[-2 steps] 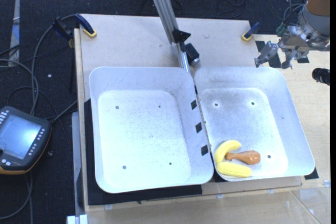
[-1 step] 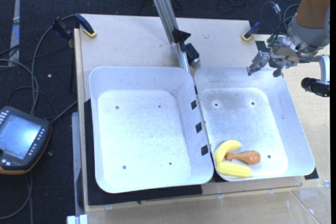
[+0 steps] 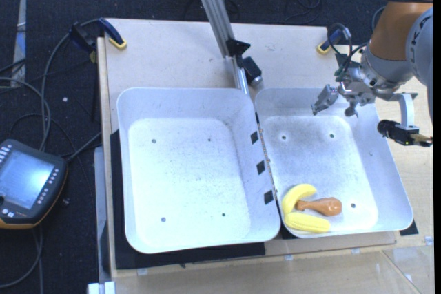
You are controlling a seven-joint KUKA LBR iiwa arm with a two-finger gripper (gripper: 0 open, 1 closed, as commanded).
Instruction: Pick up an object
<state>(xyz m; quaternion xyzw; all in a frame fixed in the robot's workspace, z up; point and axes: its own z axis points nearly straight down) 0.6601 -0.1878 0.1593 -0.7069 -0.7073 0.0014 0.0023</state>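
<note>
We see the big desk [image 3: 179,58] with two white bins, the left bin [image 3: 186,169] and the right bin [image 3: 331,162], the open tool [image 3: 337,103] holding nothing over the right bin's far edge, and a yellow banana [image 3: 302,206] touching a small brown drumstick toy [image 3: 322,206] near its front edge.

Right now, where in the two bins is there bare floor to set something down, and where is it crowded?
The left bin floor is bare from wall to wall. In the right bin, the middle and far half are bare, below the hand. The near corner by the divider is crowded: banana and orange drumstick toy touch.
</note>
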